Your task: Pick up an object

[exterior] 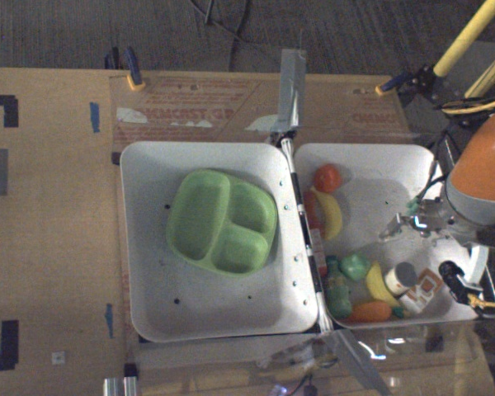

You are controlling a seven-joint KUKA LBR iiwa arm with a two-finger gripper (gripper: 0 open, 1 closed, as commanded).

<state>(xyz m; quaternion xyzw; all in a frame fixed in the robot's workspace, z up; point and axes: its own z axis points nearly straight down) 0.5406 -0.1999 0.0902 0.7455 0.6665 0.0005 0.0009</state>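
Gripper point(406, 221) was seen hanging over the right bin point(371, 159), beside the banana point(332, 213); its opening could not be told

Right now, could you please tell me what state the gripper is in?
Gripper: cannot be told; it hangs over the right bin, and no object is seen between its tips.

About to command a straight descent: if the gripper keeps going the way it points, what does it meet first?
Probably bare floor of the right white bin below the gripper; the yellow banana lies leftward. Depth is unclear.
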